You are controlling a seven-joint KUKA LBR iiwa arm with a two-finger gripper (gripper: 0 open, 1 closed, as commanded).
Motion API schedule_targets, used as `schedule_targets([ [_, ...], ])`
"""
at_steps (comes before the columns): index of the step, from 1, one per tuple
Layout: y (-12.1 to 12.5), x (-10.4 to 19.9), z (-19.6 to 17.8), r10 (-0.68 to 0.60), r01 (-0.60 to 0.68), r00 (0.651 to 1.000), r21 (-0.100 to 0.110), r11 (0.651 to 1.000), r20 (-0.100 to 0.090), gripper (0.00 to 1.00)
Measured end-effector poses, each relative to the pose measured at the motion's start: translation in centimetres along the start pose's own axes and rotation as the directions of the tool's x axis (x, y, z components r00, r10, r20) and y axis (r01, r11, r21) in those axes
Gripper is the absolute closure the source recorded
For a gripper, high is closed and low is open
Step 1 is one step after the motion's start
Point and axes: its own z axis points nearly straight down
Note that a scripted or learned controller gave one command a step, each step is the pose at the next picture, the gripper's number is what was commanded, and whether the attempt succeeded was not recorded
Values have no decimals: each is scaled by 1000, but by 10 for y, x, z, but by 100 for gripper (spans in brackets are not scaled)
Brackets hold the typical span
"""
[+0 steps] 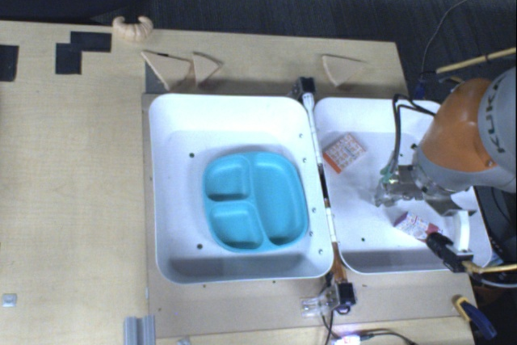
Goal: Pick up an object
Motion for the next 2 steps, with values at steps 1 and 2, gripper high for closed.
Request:
schedule_targets([
  [1,24,-62,-15,1,-1,1000,11,1000,-1,100],
  [2,86,26,-59,-3,3,1000,10,1000,-4,100],
])
